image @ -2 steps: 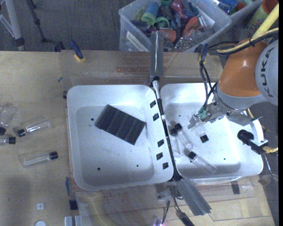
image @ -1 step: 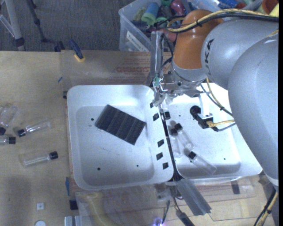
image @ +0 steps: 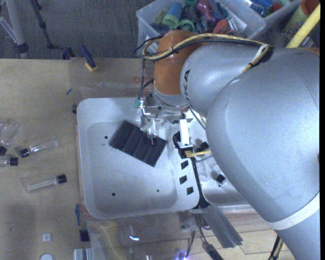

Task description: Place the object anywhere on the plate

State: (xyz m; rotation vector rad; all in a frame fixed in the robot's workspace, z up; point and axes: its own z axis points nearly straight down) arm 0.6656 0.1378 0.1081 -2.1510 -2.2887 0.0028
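In the camera view, the grey arm (image: 264, 132) comes in from the right and covers most of the right-hand bin, its orange band (image: 170, 63) sitting just above the wrist. The tool (image: 152, 133) hangs low over the left white bin (image: 96, 193), directly above the upper right part of a dark ribbed plate (image: 133, 143) that lies flat and slanted on the bin floor. The plate stretches away from the tool toward the left and below it. The tool's tip is at or touching the plate's surface; I cannot tell whether it is open or closed, nor whether it carries any object. Well to the tool's left, outside the bin, several small clear vials (image: 44, 182) with dark caps lie on the wooden surface (image: 35, 101). Behind the arm stands a clear crate of colourful toys (image: 203, 15).
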